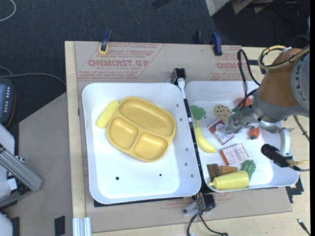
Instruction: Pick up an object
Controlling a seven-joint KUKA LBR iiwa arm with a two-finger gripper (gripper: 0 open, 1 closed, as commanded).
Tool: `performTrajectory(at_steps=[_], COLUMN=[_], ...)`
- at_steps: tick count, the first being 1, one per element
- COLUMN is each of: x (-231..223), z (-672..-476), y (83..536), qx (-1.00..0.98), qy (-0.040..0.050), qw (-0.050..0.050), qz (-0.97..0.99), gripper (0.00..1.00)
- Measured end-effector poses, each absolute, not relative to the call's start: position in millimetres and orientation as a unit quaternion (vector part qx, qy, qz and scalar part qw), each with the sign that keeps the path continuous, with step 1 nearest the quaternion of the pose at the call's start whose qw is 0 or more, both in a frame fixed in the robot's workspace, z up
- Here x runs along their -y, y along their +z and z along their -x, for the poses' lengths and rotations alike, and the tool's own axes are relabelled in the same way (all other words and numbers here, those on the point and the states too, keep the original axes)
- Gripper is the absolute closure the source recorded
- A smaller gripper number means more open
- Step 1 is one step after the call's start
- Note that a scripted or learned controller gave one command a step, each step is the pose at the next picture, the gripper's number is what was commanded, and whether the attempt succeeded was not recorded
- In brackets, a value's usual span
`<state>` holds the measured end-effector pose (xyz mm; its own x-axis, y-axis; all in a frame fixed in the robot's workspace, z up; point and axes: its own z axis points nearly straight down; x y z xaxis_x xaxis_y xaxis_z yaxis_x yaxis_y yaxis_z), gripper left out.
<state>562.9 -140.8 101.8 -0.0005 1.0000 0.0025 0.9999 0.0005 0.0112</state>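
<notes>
Hovering claw [231, 126] over a red-and-white packet [220, 132] beside a banana [203, 140].

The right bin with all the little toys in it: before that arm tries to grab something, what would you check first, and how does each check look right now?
1. Gripper is over the right white bin, where the objects lie: ok.
2. A target sits beneath it: the red-and-white packet lies right at the fingertips: ok.
3. Whether anything is already held between the fingers: cannot tell; the arm hides them.
4. Space around the target: not ok; the yellow banana and the round speckled cookie crowd close by.
5. The yellow divided tray and the yellow corn cob in the left white bin lie apart from the gripper: ok.
</notes>
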Motion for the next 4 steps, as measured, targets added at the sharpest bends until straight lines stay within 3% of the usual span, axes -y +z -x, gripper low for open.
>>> performTrajectory(at_steps=[2,3,4], x=[132,132,86], z=[-570.8,-571.8,-583.7], y=[208,226,228], qx=[-0.708,-0.708,-0.709], qy=[0.0022,0.0011,0.0013], qw=[0.003,0.002,0.001], qz=[-0.706,-0.707,-0.705], gripper=[1.00,1.00,1.00])
